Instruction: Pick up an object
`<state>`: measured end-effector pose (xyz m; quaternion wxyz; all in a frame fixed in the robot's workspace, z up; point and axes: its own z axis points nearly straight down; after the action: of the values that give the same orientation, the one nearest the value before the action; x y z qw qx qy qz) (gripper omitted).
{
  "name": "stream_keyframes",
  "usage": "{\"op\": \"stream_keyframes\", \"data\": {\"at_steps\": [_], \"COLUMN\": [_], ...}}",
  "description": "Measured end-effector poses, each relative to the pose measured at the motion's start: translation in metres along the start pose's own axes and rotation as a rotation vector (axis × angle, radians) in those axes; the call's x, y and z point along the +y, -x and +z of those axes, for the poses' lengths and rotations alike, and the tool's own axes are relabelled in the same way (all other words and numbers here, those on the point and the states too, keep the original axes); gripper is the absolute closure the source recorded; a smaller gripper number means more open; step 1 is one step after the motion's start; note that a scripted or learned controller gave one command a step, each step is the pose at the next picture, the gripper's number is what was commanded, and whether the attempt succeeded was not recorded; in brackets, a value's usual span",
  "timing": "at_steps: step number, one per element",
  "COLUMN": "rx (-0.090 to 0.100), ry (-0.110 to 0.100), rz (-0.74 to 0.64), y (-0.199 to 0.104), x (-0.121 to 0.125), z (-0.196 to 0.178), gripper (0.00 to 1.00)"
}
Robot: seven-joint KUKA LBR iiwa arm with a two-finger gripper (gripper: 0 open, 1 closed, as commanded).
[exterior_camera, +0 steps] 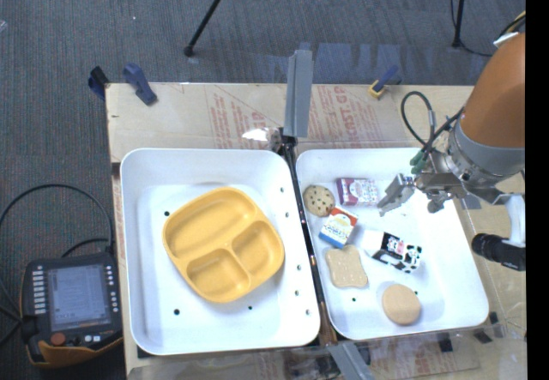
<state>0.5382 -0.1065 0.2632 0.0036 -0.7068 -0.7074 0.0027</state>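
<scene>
The right bin (pixel 446 284) holds several small items. A chocolate-chip cookie (pixel 318 199) and a maroon box (pixel 356 190) lie near its far left. A blue, red and white carton (pixel 338 227) sits just below them. Closer to the front are a slice of toast (pixel 346 267), a black-and-white cow-pattern box (pixel 396 250) and a round tan bun (pixel 401 304). My gripper (pixel 415 198) hangs over the bin's upper middle, to the right of the maroon box and above the cow-pattern box. It is open, with nothing between its fingers.
The left bin (pixel 141 198) holds a yellow divided plate (pixel 223 243). A grey post (pixel 298 99) rises behind the seam between the bins. A teach pendant (pixel 73 301) lies on the floor at the left. Cables loop near the wrist (pixel 416 117).
</scene>
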Motion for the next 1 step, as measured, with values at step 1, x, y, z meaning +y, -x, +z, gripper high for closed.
{"op": "stream_keyframes", "data": {"at_steps": [1], "rx": [0.002], "ry": [0.001], "rz": [0.002], "y": [0.0604], "x": [0.0142], "z": [0.1184], "gripper": [0.0]}}
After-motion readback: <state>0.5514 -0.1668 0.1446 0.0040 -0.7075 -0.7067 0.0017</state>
